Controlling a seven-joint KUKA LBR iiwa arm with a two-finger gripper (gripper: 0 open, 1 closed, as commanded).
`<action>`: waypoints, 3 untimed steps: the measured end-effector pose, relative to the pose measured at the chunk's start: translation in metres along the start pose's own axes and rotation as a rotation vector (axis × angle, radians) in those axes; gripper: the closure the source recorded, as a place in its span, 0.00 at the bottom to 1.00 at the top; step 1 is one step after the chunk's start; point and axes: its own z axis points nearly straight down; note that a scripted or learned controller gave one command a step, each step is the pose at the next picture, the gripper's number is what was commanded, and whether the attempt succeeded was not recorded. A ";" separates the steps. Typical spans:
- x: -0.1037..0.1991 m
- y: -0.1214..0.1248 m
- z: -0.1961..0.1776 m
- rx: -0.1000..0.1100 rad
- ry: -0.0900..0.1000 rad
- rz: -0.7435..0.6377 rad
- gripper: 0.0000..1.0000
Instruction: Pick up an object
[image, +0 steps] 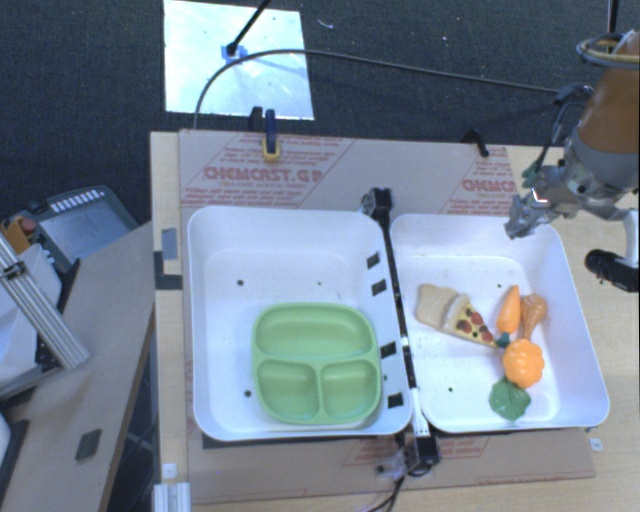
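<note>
— Camera view first: where is the gripper (522, 222) seen?
— Over the far right corner of the right bin (560, 265), with nothing seen between its tips (whether it is spread or closed cannot be told).
— And the objects?
— A pizza slice (455, 313), a carrot (509, 310), an orange fruit (523, 362) and a green piece (510, 400) are laid in the right bin. A green divided plate (316, 362) is set in the left bin (220, 300).
</note>
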 end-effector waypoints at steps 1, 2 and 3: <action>0.051 -0.010 0.013 0.005 0.002 -0.003 1.00; 0.106 -0.015 0.005 0.003 0.003 -0.005 1.00; 0.157 -0.021 0.017 0.004 0.002 -0.004 1.00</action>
